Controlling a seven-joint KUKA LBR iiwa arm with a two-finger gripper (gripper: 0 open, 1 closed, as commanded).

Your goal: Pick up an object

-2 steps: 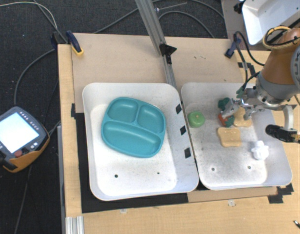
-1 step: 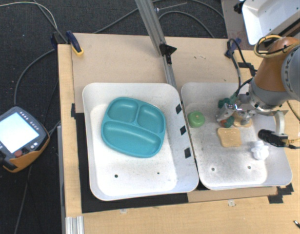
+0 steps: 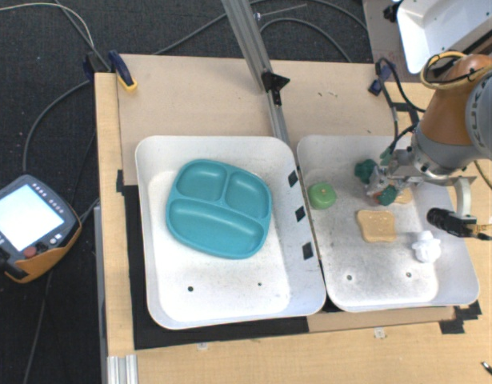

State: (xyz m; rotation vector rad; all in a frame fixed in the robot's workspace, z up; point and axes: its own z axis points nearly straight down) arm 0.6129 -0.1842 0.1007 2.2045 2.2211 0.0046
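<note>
Jaw opening cannot be told from this high view. The gripper [image 3: 384,186] hangs low over the back of the right bin [image 3: 406,298], at the end of the arm [image 3: 450,126] that reaches in from the right. Nothing can be seen held.

Four loose things lie in the right bin:
- One dark green piece [image 3: 365,169], just beside the gripper and nearest to it.
- One green round piece [image 3: 322,195], near the bin's left wall.
- One tan block [image 3: 378,226], mid-bin and in front of the gripper.
- One white lump [image 3: 426,248], toward the front right.

A small red bit shows under the gripper, too small to identify.

The left bin [image 3: 230,306] holds one teal plate [image 3: 219,208] with three compartments, lying flat.

The two bins sit side by side, their rims touching, with three black tabs [image 3: 300,213] along the shared edge. They rest on a pale wood bench [image 3: 198,94]. Two clamps [image 3: 122,72] grip its back corners, and one metal post [image 3: 246,30] slants across it. Below is dark carpet [image 3: 46,94] with loose cables, and one pendant [image 3: 26,226] with a lit screen lies to the left.
</note>
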